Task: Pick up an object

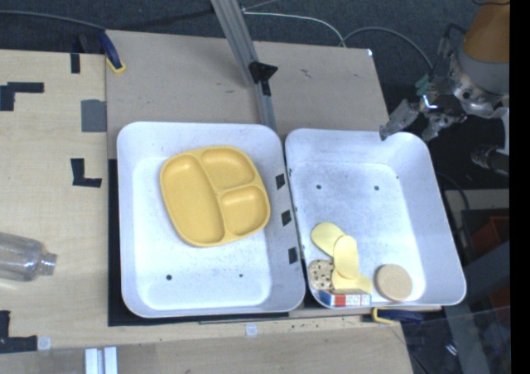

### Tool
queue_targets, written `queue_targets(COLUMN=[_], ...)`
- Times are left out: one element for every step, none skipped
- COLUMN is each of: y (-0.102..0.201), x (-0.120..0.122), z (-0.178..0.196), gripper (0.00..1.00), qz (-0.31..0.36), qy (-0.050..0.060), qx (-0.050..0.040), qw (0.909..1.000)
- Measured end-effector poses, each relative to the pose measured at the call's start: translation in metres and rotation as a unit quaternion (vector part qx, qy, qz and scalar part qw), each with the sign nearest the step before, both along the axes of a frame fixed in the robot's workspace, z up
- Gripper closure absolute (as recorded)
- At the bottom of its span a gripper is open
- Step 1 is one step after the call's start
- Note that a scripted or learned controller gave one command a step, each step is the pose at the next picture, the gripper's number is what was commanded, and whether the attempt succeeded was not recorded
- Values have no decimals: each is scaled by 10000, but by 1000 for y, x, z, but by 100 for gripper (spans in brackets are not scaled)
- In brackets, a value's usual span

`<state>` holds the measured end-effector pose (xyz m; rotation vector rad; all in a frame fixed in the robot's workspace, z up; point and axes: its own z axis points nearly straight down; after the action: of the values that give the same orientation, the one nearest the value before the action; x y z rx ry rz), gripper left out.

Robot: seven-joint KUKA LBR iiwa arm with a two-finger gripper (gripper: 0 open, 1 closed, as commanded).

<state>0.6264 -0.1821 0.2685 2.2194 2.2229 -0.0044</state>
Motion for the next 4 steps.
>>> queue_targets(y=[19, 28, -16, 82], x=[-72, -110, -67, -68], z=[-5, -99, -50, -147], gripper=[0, 0, 0, 0], qz=[-19, -10, -6, 30], qy=[20, 50, -35, 36], qx=[11, 24, -7, 34], qw=[10000, 10000, 10000, 10000])
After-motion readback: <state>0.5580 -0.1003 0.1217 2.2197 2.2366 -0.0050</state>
